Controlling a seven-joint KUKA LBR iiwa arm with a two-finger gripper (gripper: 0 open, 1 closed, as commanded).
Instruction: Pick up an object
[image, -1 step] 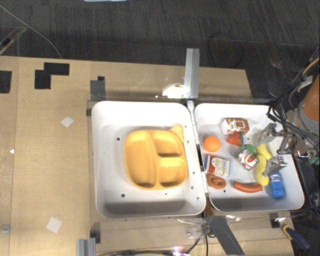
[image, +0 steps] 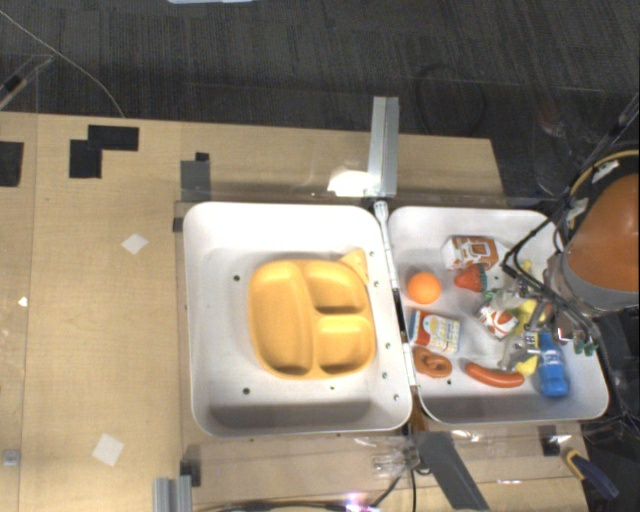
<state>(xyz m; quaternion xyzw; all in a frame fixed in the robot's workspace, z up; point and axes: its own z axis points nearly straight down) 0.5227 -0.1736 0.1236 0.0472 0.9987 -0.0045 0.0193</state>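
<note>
My round arm at the right edge of the frame is grey with a big shiny orange band. Black and yellow cables loop around it near my wrist.

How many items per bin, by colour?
Left bin:
yellow divided tray: 1
Right bin, what I can make out:
orange ball: 1
red sausage: 1
blue bottle: 1
red-and-white packets: 2
Total: 6; clutter under the arm uncounted.
</note>
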